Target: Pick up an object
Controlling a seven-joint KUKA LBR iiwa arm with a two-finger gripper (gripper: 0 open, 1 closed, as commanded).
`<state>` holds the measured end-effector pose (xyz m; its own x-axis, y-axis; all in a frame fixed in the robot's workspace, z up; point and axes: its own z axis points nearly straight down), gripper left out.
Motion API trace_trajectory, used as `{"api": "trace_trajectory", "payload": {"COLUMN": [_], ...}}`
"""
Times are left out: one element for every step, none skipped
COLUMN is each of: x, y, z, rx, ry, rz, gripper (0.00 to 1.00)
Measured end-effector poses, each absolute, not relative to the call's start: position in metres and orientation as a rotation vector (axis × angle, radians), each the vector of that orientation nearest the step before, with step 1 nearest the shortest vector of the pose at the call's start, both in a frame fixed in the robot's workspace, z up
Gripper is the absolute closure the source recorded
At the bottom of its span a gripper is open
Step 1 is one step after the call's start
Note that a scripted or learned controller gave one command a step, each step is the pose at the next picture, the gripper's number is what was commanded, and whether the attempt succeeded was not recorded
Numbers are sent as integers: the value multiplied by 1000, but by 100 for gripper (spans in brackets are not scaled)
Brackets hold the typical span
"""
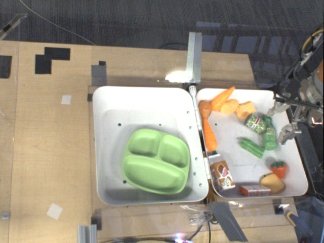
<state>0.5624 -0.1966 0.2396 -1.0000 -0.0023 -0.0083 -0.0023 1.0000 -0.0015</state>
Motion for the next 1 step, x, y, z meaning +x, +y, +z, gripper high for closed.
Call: {"api": "trace_trajectory", "payload": {"x": [578], "y": [-200], "z": [103], "rx": [-319], "ry": [3113], "rz": [-6], "gripper": [0]}}
